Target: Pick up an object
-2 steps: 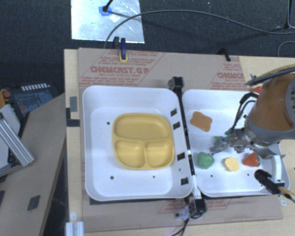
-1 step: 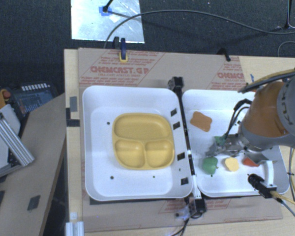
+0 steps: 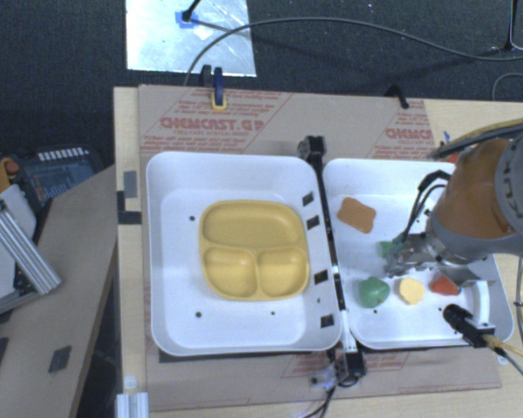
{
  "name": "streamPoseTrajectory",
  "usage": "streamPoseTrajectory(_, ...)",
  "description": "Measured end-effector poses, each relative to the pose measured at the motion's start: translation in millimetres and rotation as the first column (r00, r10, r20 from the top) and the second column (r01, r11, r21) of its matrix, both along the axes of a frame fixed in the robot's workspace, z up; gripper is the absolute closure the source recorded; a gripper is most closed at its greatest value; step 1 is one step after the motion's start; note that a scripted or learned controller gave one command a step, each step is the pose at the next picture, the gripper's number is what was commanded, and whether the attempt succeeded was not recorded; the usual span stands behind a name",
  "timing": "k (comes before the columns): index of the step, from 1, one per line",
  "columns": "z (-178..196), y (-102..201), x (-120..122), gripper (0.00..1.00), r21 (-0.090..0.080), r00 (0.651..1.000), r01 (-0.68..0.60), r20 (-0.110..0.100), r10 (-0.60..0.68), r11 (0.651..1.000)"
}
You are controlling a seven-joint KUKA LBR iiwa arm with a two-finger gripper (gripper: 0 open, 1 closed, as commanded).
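The right bin point(image 3: 375, 177) holds several small items. An orange-brown flat piece point(image 3: 357, 214) lies toward its far left. A green rounded piece point(image 3: 373, 292) and a yellow piece point(image 3: 410, 291) sit near the front, and a red-orange piece point(image 3: 444, 284) lies to their right. My gripper point(image 3: 407, 257) is low in this bin, just above the yellow piece, and a small green thing point(image 3: 388, 249) shows at its left side. The arm's grey and orange wrist point(image 3: 479, 200) hides whatever lies under it.
The left bin point(image 3: 170, 233) holds a yellow three-compartment tray point(image 3: 251, 248). A black divider rail point(image 3: 324, 233) runs between the bins. Open white floor lies in the right bin's far part, around the orange-brown piece.
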State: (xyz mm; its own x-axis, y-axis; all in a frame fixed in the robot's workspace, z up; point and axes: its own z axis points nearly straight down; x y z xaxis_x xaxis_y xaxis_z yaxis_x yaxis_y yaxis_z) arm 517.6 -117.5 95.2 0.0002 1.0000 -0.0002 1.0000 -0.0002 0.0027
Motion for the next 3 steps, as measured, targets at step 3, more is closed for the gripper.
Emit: streamPoseTrajectory(3,104,53,16,1.0,0.002,1.0,-0.01,-0.001,0.01,1.0)
